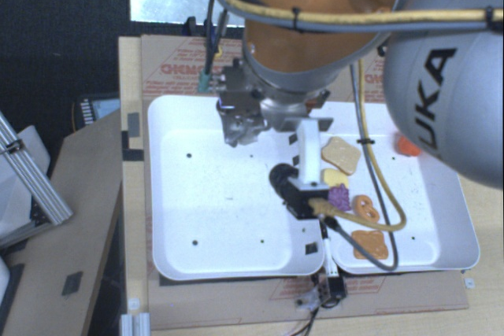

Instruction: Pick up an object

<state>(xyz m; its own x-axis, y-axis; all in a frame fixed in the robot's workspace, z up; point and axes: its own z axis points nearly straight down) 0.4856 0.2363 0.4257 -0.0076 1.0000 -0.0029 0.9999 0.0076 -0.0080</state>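
Observation:
My gripper (239, 128) hangs over the far part of the left white bin (206, 201), under the arm's big orange band. Nothing can be seen beneath it but bare bin floor. The objects lie in the right bin (429, 204): a tan bread-like slice (341, 155), a small yellow piece (336, 178), a purple lump (339, 197), a brown pretzel (365, 208), an orange-brown slab (370, 244) near the front, and an orange piece (407, 145) partly hidden by the arm. All of them are to the right of the gripper and nearer the front.
Both bins rest on a cardboard sheet (177, 67) on the bench. A yellow cable (386, 197) loops across the right bin above the objects. An aluminium rail (31, 177) slants at the far left, off the bench.

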